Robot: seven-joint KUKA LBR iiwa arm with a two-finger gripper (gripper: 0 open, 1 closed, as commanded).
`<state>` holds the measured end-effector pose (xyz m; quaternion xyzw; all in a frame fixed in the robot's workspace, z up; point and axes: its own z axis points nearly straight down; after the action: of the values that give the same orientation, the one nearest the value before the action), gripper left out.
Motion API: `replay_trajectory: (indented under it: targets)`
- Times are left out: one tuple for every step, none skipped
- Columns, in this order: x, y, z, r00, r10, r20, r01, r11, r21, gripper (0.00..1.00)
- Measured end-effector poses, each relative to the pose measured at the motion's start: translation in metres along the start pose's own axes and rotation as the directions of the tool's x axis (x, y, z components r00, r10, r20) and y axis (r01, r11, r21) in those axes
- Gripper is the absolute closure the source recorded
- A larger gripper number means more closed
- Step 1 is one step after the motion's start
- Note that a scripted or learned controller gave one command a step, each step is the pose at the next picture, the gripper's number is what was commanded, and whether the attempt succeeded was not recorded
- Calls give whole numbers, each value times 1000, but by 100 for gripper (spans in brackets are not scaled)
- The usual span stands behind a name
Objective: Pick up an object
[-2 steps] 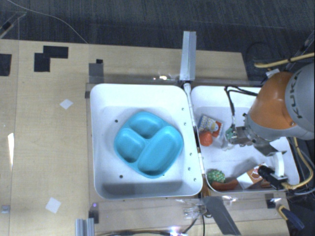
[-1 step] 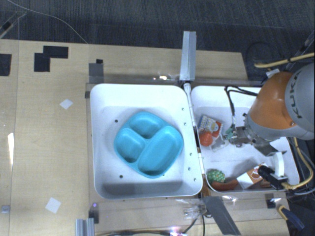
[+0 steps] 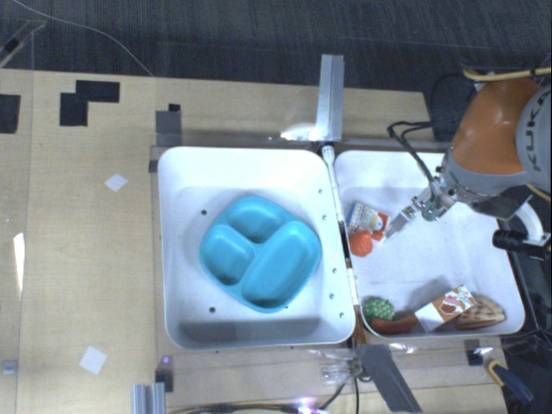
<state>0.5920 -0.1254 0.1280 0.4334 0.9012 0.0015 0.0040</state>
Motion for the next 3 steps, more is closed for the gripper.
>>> replay_trajectory:
  targets:
    - [-22,-93,26,919,395,0,-395,919,4,0]
    - [68,-27,37,999,-52,4,52,999,-6,0]
    - [65,-25,24,999,-50,13,50,999,-13,100]
